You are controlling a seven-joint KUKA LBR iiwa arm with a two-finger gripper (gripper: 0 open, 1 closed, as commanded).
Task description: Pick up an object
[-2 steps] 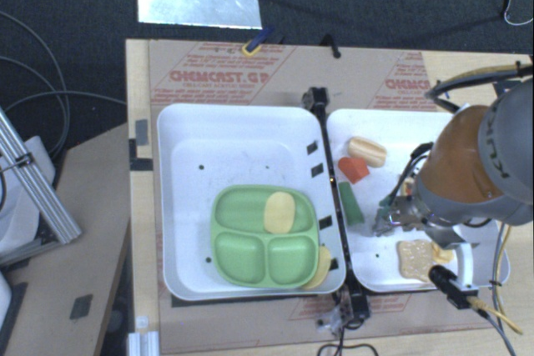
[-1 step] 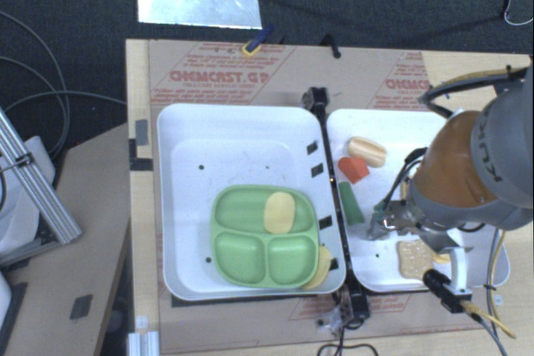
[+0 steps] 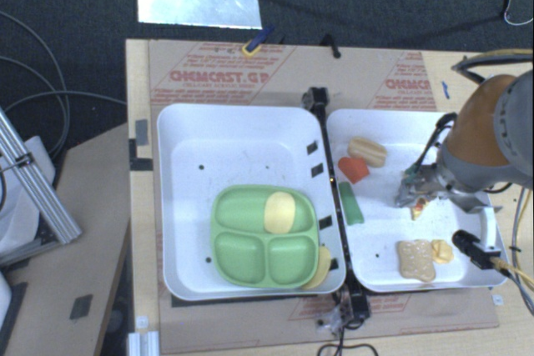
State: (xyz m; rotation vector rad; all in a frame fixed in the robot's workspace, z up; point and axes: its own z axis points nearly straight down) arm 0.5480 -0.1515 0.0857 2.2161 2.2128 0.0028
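My gripper (image 3: 415,198) is down in the right bin (image 3: 392,122), near its middle right, with the arm's orange band above it. A small yellow-orange piece (image 3: 416,211) lies right at the fingertips. Other objects in this bin: a tan bread roll (image 3: 367,151), a red piece (image 3: 354,170), a green block (image 3: 350,204) by the left wall, a beige cookie-like piece (image 3: 415,259) and a small yellow piece (image 3: 442,252) at the front.
The left bin (image 3: 192,137) holds a green divided plate (image 3: 250,258) with a yellow oval piece (image 3: 279,213) on it and a yellow piece (image 3: 323,267) at the plate's right edge. A black divider (image 3: 327,171) runs between the bins.
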